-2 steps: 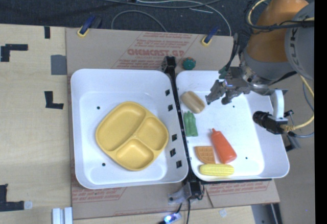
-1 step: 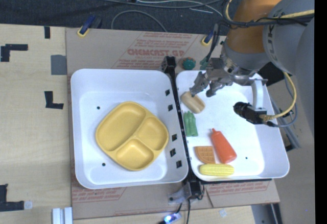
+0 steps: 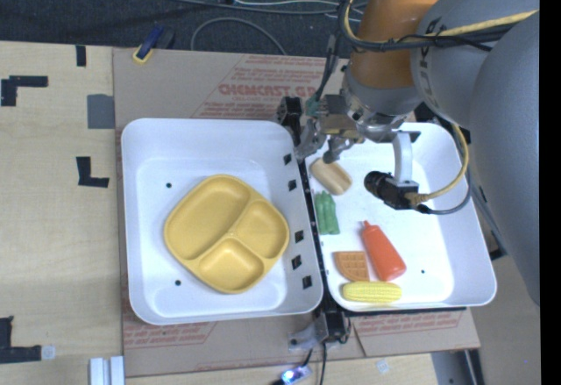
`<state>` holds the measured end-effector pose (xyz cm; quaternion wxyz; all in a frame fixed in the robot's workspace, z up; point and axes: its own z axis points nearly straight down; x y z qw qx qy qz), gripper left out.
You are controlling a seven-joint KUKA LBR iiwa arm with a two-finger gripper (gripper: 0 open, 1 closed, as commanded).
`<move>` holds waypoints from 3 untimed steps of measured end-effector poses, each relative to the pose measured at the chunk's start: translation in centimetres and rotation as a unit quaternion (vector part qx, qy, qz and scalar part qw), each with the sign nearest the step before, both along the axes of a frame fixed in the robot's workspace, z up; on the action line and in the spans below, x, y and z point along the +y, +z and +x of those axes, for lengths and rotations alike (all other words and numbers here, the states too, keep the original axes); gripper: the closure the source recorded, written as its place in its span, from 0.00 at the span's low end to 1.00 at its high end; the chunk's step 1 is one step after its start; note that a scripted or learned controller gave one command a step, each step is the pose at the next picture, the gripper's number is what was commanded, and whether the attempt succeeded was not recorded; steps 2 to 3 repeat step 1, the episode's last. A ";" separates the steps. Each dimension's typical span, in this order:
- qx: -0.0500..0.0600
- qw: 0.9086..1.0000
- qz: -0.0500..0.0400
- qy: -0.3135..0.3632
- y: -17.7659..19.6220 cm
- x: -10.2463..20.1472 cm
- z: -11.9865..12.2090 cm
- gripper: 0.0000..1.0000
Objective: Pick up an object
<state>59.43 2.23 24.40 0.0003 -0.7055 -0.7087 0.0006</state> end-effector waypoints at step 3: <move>0.000 1.000 0.000 0.000 0.4 4.6 1.7 1.00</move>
